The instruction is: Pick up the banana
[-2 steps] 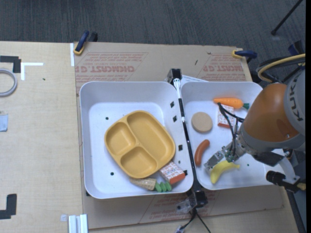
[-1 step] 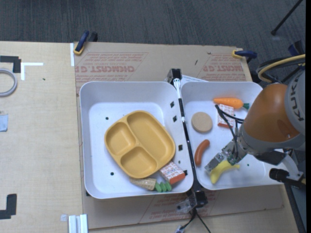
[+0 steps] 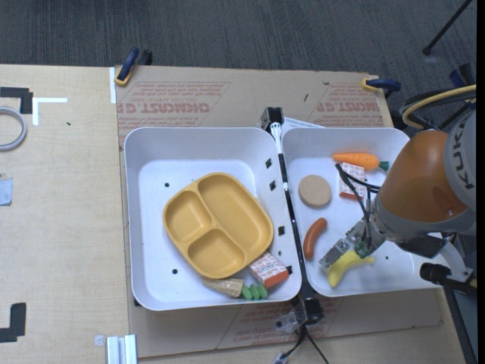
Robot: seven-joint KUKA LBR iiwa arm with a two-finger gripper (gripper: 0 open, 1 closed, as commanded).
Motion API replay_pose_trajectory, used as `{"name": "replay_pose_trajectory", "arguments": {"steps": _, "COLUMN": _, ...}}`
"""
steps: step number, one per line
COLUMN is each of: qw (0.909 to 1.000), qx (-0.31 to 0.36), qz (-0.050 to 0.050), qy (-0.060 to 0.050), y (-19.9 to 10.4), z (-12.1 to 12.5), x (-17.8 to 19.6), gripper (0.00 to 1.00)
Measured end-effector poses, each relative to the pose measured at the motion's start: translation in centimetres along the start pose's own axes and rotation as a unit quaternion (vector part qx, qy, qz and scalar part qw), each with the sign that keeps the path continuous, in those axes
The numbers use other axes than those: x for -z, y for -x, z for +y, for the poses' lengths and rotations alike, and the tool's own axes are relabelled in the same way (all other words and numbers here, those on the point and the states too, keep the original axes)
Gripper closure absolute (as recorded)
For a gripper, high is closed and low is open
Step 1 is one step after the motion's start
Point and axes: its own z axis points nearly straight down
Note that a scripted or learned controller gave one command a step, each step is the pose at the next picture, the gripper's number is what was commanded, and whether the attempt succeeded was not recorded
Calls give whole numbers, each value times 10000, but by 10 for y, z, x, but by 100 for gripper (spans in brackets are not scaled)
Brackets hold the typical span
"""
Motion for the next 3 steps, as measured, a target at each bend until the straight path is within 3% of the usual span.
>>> {"name": "replay_pose_trajectory", "arguments": {"steps": 3, "qw": 10000, "qx": 1, "qz": 0, "qy": 0, "y": 0, "z": 0, "x": 0, "gripper": 0}}
